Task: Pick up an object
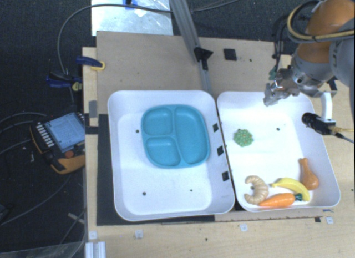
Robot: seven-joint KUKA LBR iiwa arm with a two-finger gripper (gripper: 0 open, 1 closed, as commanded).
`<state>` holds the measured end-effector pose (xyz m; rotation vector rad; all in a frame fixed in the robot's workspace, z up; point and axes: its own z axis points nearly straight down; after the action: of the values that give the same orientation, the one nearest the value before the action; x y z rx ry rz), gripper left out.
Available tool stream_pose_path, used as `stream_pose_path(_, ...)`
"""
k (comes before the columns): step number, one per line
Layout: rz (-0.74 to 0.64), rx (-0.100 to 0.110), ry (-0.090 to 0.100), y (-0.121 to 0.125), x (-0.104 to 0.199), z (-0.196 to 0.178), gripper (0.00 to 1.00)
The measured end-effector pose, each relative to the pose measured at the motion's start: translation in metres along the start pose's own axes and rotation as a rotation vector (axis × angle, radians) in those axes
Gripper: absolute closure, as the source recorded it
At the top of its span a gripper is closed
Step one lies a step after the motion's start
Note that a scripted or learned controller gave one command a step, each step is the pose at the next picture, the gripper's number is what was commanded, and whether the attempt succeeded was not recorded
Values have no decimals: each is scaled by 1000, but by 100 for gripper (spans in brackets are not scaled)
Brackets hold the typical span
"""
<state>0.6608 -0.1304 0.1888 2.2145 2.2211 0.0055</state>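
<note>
The pincer [272, 99] hangs bare; whether it's open I cannot tell. Below-left of it, the broccoli [243, 137] looks light and bumpy; grip across its crown.

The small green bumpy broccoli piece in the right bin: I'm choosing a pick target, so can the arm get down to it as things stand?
Probably yes. The green bumpy broccoli piece lies alone on bare white floor of the right bin, apart from the other items.
</note>
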Motion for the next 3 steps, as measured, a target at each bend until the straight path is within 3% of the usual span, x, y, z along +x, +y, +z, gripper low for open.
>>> stream_pose_path(1, -2, 1, 1, 1, 0, -21, 100)
stream_pose_path(3, -6, 7, 3, -44, 98, -10, 100)
